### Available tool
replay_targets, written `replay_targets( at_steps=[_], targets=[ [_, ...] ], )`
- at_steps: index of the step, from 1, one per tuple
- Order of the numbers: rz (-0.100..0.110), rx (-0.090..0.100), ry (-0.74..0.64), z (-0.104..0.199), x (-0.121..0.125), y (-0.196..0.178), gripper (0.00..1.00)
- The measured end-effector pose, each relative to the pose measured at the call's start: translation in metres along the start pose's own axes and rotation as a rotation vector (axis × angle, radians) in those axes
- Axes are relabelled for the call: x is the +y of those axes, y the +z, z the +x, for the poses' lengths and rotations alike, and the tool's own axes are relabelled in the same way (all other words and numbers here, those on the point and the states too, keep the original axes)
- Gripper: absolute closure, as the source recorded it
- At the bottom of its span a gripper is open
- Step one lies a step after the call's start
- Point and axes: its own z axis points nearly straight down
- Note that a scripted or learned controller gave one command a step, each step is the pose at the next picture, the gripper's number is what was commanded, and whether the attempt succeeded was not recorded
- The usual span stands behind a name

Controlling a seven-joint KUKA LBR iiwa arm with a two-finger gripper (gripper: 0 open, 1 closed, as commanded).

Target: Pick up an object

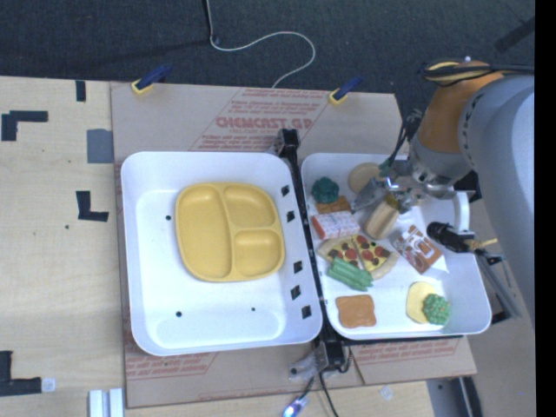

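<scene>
Yellow plastic, a three-compartment plate [230, 231], lies alone in the left bin [143, 259]. Toy food crowds the right bin [473, 307]: a pizza slice [358, 253] in the middle, a green pod [349, 274] touching its near edge, a brown toast square [355, 311] nearer still. At the bin's far side the gripper [388, 200] hangs low over a tan cylinder [380, 220]; whether it grips anything cannot be told.

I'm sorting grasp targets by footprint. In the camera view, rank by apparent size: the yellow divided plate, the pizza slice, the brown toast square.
Largest to smallest:
1. yellow divided plate
2. pizza slice
3. brown toast square
</scene>
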Motion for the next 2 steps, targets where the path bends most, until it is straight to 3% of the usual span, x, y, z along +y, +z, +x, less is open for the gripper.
replay_targets(
  at_steps=[1, 2],
  targets=[
    [0.026, -0.005, 0.008, 0.007, 0.013, 0.002, 0.0],
    [0.023, -0.007, 0.008, 0.024, 0.013, 0.002, 0.0]
  ],
)
